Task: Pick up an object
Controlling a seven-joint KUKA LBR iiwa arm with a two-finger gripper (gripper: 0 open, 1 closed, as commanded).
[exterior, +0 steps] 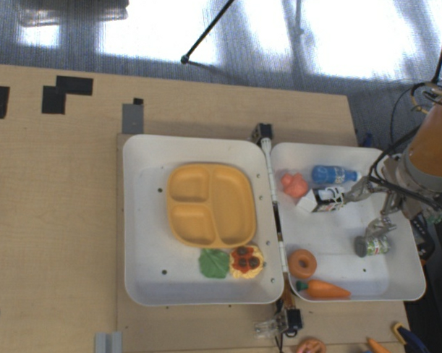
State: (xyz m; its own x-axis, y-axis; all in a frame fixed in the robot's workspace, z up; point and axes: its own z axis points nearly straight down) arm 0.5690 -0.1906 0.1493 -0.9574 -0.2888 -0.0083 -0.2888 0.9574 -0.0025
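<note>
Left bin (141, 278) is mostly taken up by the yellow tray (209, 204) in the middle, w/ the green leaf (214, 263) and pizza toy (247, 261) packed just near of it. Only bare strips along its left and far walls. Right bin (405, 283): far-left corner is crowded w/ pink toy (294, 185), blue bottle (332, 174) and white box (320, 199). Donut (302, 262) and carrot (325, 289) block the near-left corner, can (372, 246) sits on the right. Open floor btwn those, in the middle.
</note>
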